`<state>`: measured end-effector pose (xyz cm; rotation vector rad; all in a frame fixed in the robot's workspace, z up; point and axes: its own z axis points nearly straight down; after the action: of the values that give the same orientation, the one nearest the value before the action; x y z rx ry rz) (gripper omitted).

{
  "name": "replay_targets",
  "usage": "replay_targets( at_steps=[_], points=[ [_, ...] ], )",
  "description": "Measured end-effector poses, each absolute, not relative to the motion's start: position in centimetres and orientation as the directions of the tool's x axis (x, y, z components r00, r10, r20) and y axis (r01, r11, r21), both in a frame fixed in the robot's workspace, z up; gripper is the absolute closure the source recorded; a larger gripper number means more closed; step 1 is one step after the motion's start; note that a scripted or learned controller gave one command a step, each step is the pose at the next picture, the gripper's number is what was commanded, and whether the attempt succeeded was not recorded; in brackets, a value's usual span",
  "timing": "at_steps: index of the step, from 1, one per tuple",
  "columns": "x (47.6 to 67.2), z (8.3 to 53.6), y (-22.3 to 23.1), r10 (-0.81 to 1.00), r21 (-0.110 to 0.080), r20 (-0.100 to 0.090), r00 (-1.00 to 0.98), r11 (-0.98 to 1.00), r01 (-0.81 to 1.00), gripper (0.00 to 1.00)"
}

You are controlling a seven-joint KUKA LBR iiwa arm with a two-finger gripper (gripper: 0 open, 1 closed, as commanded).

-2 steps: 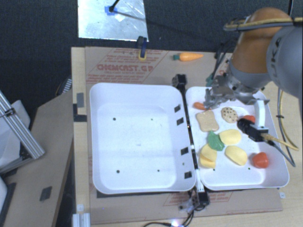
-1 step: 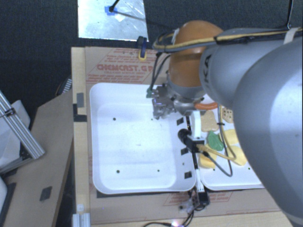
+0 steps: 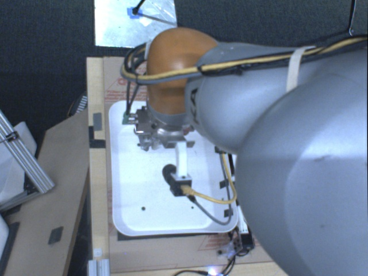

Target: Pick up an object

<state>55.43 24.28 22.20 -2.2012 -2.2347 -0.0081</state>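
Observation:
My arm, grey with an orange band (image 3: 172, 62), reaches in from the right and covers most of the bench. The gripper (image 3: 148, 141) hangs low over the far half of the left white bin (image 3: 129, 211), near its left wall. The wrist body hides the bin floor straight below the gripper, so I cannot tell whether anything lies there. On the bare bin floor in front I see two small dark dots (image 3: 144, 209) and no larger object.
The bin rests on a brown cardboard sheet (image 3: 98, 171). A silver metal rail (image 3: 26, 160) slants at the left edge. A shiny square sheet (image 3: 135, 16) lies on the dark floor at the back. The arm's bulk hides the right side.

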Motion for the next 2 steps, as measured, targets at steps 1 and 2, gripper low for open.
replay_targets(
  at_steps=[1,2],
  points=[
    [52.6,32.9,23.5,1.000,0.010,0.006,-0.006,0.006,1.000,1.00],
    [56.1,54.5,23.4,1.000,0.019,0.007,-0.005,0.005,1.000,1.00]
  ],
)
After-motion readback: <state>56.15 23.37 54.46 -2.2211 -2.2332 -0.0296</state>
